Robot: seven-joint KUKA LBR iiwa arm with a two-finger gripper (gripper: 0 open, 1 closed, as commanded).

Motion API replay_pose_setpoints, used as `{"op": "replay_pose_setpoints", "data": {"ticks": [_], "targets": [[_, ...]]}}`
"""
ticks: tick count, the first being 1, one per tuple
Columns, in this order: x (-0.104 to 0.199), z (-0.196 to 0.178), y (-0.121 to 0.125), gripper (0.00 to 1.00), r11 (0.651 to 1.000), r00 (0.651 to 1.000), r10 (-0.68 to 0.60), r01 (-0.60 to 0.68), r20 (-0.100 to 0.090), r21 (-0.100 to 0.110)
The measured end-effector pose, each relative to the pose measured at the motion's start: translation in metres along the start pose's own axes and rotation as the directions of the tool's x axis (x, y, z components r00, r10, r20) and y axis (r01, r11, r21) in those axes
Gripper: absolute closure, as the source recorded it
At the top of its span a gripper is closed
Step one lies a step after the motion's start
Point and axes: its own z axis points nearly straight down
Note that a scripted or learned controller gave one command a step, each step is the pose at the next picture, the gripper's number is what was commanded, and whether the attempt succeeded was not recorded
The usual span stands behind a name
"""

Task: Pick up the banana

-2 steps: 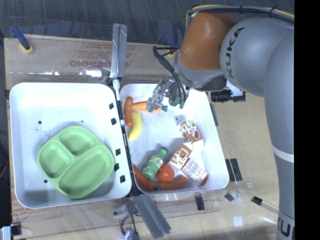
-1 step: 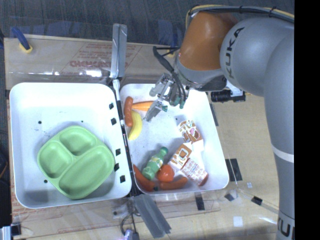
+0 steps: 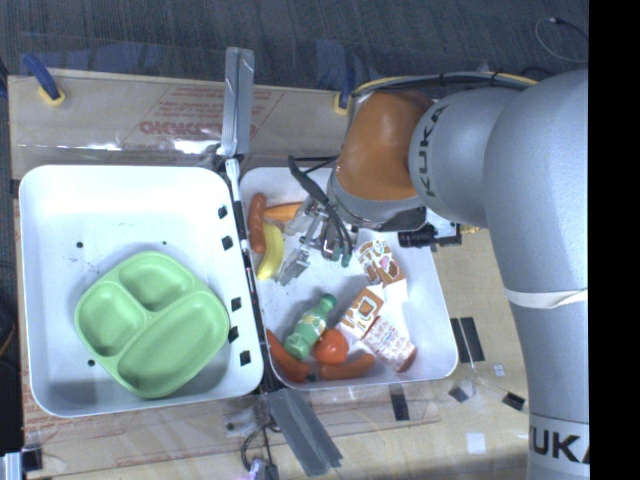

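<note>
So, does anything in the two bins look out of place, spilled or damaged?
Nothing stands out. The green plate lies flat in the left bin. The right bin holds a loose jumble: banana, green bottle, small cartons. No spill or damage is visible. The tool hangs beside the banana.
</note>
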Motion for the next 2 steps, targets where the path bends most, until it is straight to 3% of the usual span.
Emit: {"op": "replay_pose_setpoints", "data": {"ticks": [1,2], "targets": [[-0.046,-0.082,-0.043,0.0,0.967,0.967,0.256,-0.256,0.005,-0.002],[0.002,0.001,0.004,0.0,0.948,0.948,0.32,-0.32,-0.001,0.0]]}}
